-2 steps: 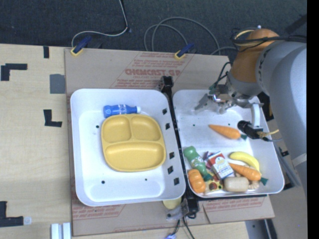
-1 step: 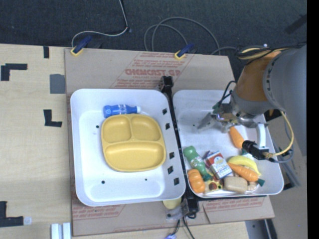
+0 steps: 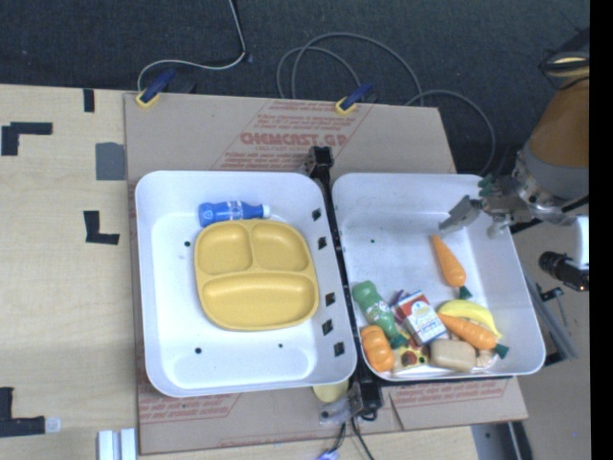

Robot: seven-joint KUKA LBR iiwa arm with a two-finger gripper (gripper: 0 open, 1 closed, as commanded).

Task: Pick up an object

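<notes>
Toys heaped in right bin's (image 3: 498, 257) near corner: carton (image 3: 419, 316), banana (image 3: 466, 311), carrot (image 3: 468, 330), orange (image 3: 379, 353), green bottle (image 3: 370, 302). Second carrot (image 3: 447, 261) lies apart mid-bin, just below my end effector (image 3: 479, 211). End effector hangs over that bin's far right, fingers spread, nothing between them. Left bin (image 3: 163, 286) has yellow tray (image 3: 257, 274), blue bottle (image 3: 230, 212) behind it.

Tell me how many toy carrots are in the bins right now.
2, both in the right bin. One carrot lies alone mid-bin, just below the claw. The other carrot is in the pile along the front wall, under the banana. The pile may hide more.
</notes>
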